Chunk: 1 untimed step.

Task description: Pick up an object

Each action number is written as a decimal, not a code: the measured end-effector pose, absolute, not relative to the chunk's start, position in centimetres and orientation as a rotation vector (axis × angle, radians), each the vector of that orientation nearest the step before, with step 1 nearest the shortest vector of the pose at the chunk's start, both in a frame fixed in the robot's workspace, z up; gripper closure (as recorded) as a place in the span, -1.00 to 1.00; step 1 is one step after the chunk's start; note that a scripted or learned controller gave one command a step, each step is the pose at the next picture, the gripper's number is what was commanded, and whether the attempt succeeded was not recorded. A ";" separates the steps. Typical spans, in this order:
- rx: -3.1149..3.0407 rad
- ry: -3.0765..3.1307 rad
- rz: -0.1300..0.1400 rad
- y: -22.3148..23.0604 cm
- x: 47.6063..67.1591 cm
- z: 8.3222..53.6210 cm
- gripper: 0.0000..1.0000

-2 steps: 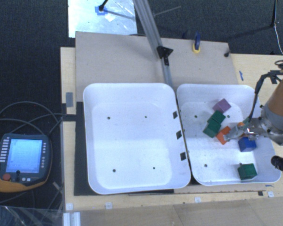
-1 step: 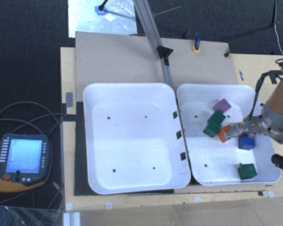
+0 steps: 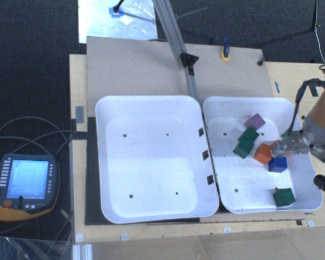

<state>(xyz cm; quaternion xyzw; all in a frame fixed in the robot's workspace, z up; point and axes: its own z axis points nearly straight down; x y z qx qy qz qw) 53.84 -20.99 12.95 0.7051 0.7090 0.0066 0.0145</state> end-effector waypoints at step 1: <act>2.210 2.221 0.006 -21.1 54.6 19.3 1.00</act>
